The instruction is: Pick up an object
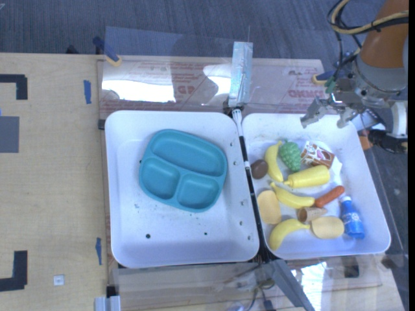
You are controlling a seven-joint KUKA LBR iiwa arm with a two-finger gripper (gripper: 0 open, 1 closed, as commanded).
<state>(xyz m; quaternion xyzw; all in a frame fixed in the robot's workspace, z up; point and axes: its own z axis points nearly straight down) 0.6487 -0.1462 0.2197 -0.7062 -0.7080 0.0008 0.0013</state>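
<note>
A grey robot arm point(382, 50) with an orange band entered from the right and hung over the far right corner of the right-hand bin point(373, 193), its wrist bent down toward the bench. The gripper point(327, 116) sat above the bin's back rim, its two fingers point(310, 118) spread apart with nothing between them. Yellow and black cables looped above the wrist.

Below and in front of the gripper, the right bin held a heap of toy food. A green bumpy piece point(290, 154) lay beside an upright banana point(273, 162), with a red-and-white packet point(318, 154) just to its right. A yellow corn cob point(308, 177) lay across the middle, an orange carrot point(331, 195) slanted beneath it, and a blue bottle point(351, 216) rested near the bin's right wall. A brown round piece point(259, 169) sat against the divider side. Two more bananas point(292, 197) point(285, 230) and pale yellow pieces point(269, 206) point(327, 227) filled the front of the bin, several of them touching.

The left bin point(123, 193) carried a blue divided plate point(183, 169), lying flat and slightly turned, well apart from the gripper.
</note>
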